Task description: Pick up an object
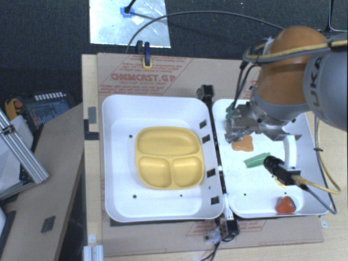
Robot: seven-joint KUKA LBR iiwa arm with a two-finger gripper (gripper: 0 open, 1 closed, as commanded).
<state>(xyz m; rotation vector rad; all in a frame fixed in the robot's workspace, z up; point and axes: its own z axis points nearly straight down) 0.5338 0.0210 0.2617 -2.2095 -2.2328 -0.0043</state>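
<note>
Camera view, looking down: grey gripper [235, 130] low in the right white bin [255, 197], right at the top edge of a flat orange piece [243, 144], open or closed, can't tell from here. Small green block [255, 160] just beside that piece, red-orange lump [286, 204] near the bin's front corner. Yellow three-compartment plastic tray [168, 157] over in the left white bin [117, 145].

The white bins [117, 162] are seen to be smooth, glossy plastic. The yellow tray [168, 157] is finished matt.

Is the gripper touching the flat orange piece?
Cannot tell: in the camera view the gripper overlaps the top of the flat orange piece, hiding any contact or gap.
</note>
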